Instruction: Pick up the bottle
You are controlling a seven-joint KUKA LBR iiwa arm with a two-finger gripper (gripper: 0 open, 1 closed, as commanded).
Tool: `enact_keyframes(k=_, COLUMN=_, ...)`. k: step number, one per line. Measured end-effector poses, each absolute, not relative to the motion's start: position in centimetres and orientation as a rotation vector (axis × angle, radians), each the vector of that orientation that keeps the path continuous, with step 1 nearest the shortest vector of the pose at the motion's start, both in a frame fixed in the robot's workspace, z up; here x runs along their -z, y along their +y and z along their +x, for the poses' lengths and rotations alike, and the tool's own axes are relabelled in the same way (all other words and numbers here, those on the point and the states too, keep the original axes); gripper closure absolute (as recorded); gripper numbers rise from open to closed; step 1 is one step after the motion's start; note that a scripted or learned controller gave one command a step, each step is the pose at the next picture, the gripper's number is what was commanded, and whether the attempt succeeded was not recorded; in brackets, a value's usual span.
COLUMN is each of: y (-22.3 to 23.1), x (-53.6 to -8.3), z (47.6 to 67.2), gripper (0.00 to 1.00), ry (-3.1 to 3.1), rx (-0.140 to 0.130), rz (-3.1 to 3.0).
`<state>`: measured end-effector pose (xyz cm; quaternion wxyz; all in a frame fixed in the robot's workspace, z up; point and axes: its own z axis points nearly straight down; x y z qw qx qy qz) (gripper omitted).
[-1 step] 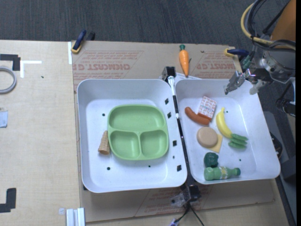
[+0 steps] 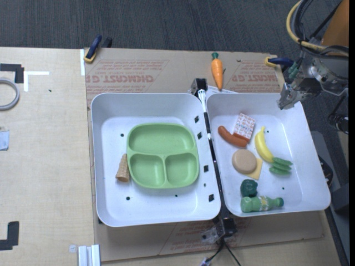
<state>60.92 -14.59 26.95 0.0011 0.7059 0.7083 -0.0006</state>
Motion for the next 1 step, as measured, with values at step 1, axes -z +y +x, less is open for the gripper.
enact_keyframes(k=1, y=-16.88, x=-31.28, z=54.42, gripper=1.0, ry=2.204, rx=0.002, rz=2.239)
